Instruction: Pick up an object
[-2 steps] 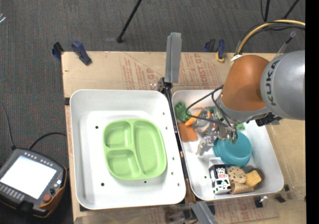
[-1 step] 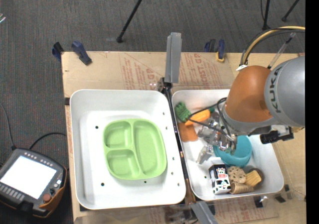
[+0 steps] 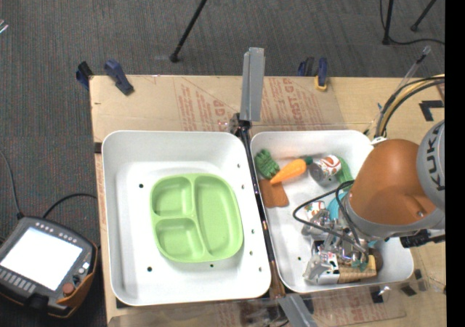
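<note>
Arm (image 3: 392,184) reaches in from the right, gripper (image 3: 336,251) low over right bin (image 3: 290,260) clutter, can't tell its state

The arm (image 3: 396,187) ran off the right edge and covered part of the right bin (image 3: 290,275); the clutter (image 3: 336,256) beneath it was too tangled to identify

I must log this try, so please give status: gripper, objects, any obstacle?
Gripper low in right bin, among cluttered items; grasp not confirmed. Toy carrot lies untouched at bin's far side. Green divided plate sits in left bin.
</note>
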Available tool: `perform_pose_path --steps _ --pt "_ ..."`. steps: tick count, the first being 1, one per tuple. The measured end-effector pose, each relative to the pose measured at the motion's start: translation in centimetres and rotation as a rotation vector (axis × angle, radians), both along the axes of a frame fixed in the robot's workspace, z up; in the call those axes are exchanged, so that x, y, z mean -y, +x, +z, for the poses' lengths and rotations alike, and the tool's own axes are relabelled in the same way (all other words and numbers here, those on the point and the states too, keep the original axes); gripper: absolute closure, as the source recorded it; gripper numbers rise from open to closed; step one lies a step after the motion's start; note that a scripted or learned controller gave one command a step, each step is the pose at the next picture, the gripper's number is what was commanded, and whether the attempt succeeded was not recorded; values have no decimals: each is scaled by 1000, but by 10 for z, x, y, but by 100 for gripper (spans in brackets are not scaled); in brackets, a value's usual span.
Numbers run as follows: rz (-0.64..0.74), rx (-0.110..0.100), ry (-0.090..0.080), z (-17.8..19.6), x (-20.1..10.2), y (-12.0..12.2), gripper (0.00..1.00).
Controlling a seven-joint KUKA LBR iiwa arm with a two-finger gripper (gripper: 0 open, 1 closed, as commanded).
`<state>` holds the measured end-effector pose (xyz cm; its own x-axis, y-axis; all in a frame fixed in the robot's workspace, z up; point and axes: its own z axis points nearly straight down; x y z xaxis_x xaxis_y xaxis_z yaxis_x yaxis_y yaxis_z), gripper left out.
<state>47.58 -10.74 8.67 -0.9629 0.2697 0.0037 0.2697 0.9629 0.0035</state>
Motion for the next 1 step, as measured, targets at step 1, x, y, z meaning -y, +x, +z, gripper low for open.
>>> perform_pose_path --steps 1 --pt "-96 1 -2 0 -30 40 0"
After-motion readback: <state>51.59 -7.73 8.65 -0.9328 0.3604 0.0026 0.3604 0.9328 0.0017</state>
